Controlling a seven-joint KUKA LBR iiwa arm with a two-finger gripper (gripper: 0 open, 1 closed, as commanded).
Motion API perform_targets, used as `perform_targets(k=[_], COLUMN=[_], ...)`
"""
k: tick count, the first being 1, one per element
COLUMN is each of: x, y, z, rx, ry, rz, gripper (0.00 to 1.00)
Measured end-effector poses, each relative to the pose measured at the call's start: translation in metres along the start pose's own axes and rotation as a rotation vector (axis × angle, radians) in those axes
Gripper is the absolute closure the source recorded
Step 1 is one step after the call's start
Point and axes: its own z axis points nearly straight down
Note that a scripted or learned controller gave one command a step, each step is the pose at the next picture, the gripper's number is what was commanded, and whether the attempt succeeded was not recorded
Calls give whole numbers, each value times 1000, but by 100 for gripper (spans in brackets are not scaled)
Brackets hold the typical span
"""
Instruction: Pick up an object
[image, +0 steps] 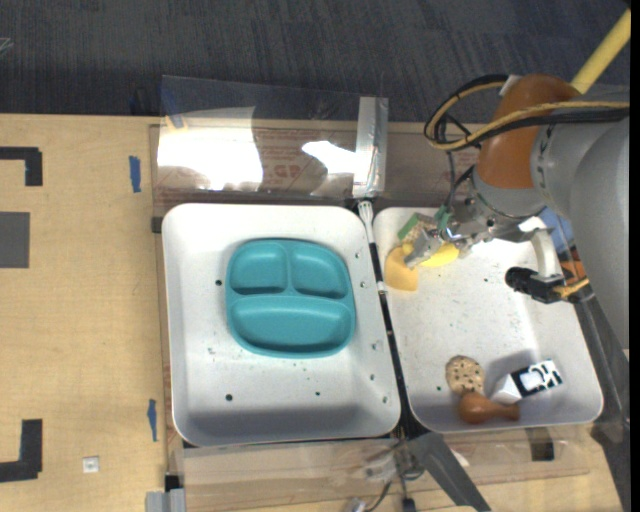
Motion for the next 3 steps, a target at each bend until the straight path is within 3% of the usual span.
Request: perform_targets(k=[1,2,3], x=[58,91,123], y=[15,-41,-118], z=[-92,-88,-186], rx=[-27,-19,-25], ry=[-1,-1,1], rz=[370,320,510], gripper=[100,100,100])
